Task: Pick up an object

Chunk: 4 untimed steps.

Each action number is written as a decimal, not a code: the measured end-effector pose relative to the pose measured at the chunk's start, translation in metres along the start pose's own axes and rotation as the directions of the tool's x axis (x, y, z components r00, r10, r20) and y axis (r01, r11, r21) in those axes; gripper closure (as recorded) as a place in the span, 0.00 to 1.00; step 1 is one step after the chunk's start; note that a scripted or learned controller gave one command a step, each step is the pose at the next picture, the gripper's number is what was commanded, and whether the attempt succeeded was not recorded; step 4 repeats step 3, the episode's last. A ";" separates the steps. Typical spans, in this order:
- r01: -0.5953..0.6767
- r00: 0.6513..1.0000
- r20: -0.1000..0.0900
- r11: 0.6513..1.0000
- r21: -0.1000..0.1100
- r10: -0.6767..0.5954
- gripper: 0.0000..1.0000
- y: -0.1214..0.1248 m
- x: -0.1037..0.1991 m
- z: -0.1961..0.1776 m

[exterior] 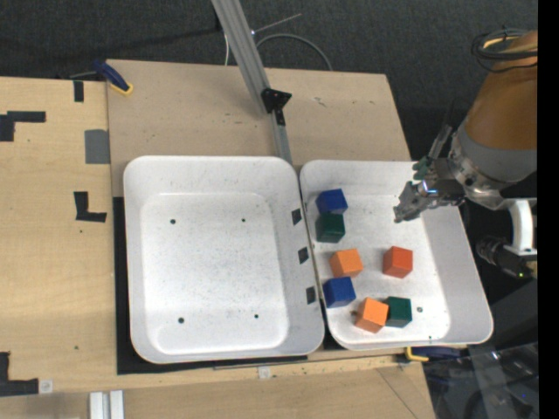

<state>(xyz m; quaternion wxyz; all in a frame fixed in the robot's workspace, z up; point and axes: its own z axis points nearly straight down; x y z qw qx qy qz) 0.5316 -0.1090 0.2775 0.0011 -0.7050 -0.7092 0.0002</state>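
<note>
Nearest us, at the front of the right bin (467, 321), we note an orange cube (373, 313) touching a dark green cube (399, 311). That pair is crowded; a finger would struggle to slip between them.

Just behind, by the bin's left wall, a blue cube (340, 291), with a second orange cube (347, 261) close behind it.

The red cube (397, 261) sits alone toward mid-bin, apart from its neighbours on all sides. We judge it the easiest pick.

Farther back, another dark green cube (330, 227) and a blue cube (332, 202) stand touching, one behind the other.

Handling, as we judge it: small blocks, likely light and stiff, no risk of crushing. Faces look smooth, so possibly slippery; take hold across two opposite flat faces, low and centred, not on a corner.

The claw (409, 208) hangs over the back right of this bin, above bare floor, near the red cube but not over it. We cannot tell how wide it stands; nothing shows in it.

The left bin (140, 260) lies beside, on the worktop (192, 103).
</note>
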 end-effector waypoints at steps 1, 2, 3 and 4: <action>0.002 1.000 0.000 1.000 -0.001 -0.002 1.00 0.004 0.062 0.007; 0.001 1.000 0.000 1.000 -0.001 -0.001 1.00 0.015 0.115 0.006; 0.002 1.000 0.000 1.000 -0.001 -0.002 1.00 0.031 0.170 0.011; 0.002 1.000 0.000 1.000 -0.001 -0.002 1.00 0.031 0.170 0.011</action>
